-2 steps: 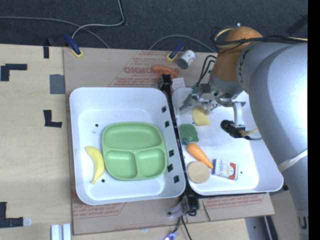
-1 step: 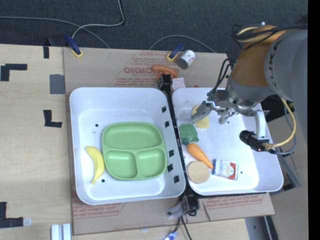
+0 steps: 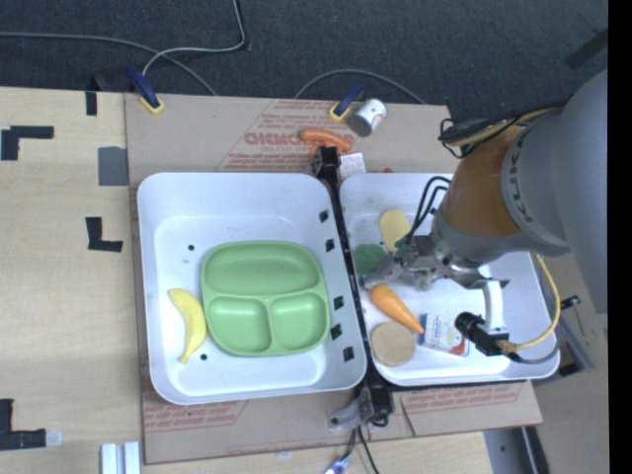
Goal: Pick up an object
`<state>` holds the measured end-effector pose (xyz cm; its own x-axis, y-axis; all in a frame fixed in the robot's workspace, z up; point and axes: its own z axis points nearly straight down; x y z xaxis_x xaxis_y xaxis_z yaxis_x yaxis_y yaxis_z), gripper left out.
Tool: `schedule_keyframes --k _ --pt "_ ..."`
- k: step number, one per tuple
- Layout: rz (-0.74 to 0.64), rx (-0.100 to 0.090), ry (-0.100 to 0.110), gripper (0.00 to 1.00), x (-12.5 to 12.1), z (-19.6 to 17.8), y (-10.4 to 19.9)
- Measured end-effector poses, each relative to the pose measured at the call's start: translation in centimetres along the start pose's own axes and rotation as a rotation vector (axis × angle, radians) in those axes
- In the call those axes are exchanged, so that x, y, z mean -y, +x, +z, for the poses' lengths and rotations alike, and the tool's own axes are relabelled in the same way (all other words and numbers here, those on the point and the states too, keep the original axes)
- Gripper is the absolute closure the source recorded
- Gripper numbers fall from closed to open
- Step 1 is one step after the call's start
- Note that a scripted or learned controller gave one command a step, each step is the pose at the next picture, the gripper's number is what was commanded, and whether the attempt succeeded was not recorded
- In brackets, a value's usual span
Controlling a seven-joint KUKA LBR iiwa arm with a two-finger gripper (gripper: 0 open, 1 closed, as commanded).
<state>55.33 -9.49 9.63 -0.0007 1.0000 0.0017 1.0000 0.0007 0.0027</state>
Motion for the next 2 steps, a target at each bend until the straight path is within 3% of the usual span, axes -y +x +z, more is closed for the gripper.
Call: schedule_keyframes --k 1,2 --pt "-0.002 0.002 -0.003 0.0 -7.4 1.0 -0.5" --pt "-0.001 0.005 0.006 0.0 -11.4 1.1 -0.7"
